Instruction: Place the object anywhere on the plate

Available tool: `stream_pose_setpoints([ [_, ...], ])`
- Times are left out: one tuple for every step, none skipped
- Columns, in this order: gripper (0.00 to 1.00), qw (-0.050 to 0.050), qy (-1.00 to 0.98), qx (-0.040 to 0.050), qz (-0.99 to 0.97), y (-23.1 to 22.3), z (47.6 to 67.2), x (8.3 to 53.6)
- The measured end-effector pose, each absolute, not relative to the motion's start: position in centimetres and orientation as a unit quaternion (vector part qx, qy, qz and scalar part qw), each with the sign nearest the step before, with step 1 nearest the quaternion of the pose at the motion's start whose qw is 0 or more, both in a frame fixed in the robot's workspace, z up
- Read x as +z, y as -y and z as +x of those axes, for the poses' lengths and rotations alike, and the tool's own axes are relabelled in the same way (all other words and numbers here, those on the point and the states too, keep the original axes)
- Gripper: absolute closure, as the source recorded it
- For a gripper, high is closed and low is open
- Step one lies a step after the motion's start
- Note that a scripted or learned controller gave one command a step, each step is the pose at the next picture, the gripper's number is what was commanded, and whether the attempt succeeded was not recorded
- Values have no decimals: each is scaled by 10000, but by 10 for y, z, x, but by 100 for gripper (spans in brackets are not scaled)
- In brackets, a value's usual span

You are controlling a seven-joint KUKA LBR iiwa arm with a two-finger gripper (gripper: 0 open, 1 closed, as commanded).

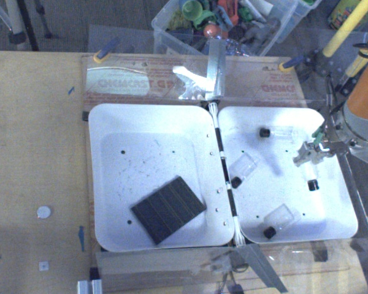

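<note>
We log a dark square ribbed plate (168, 209) lower centre, left bin, and clear black-capped vials (277, 218) in the right bin beside the gripper (306, 154), lower-left of it; its clench we cannot tell.

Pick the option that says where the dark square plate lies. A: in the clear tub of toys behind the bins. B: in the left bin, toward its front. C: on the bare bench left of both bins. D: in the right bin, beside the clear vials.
B: the dark plate lies flat in the left bin, toward its front edge, while the clear vials lie in the right bin.
</note>
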State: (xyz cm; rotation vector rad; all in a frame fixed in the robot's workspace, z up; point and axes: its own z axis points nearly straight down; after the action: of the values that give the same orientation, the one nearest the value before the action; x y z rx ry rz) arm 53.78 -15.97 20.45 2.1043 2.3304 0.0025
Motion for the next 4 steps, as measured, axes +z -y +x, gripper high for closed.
stream_pose_setpoints([
  [100,5,-7119,3,7023,76,624,243],
  [100,14,-7642,11,6450,-35,654,267],
  [100,9,-8748,9,4844,-78,617,313],
  [100,31,-9350,19,3548,-127,650,348],
])
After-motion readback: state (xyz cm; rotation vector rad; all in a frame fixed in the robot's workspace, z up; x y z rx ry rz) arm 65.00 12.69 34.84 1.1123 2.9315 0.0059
